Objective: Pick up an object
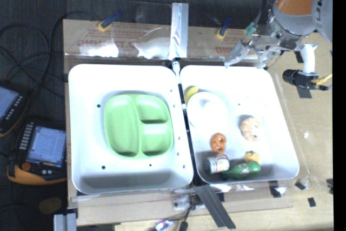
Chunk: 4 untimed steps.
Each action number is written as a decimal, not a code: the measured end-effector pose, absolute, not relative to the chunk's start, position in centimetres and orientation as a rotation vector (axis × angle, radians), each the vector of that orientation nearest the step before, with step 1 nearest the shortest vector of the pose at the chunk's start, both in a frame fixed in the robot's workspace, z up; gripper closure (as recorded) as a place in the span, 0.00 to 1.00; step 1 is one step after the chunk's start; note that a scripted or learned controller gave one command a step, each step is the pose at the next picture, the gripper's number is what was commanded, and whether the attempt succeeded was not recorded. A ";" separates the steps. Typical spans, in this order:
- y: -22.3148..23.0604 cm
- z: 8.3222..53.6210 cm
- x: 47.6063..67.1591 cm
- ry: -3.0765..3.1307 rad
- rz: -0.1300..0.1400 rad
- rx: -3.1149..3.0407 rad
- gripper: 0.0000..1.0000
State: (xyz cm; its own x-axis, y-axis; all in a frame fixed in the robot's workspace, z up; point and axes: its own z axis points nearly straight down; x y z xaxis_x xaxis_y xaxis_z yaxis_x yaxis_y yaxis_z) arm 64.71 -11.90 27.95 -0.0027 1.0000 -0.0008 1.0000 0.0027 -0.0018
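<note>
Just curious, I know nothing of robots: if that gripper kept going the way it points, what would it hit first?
Probably the far rim of the right bin: the gripper points down-left just above it. Depth is unclear from this slanted view.

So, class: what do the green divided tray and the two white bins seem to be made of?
Green divided tray: probably moulded plastic, matte finish, judging by its even colour, rounded corners and soft compartment ridges. White bins: likely smooth, slightly glossy plastic, with rounded walls and faint sheen. Neither can be confirmed by look alone.
</note>
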 end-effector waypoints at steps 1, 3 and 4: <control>-10.3 30.0 64.6 -2.346 0.004 -2.093 0.00; -22.1 13.3 57.3 -2.272 0.000 -2.165 0.00; -19.9 9.2 56.4 -2.020 -0.024 -2.412 0.00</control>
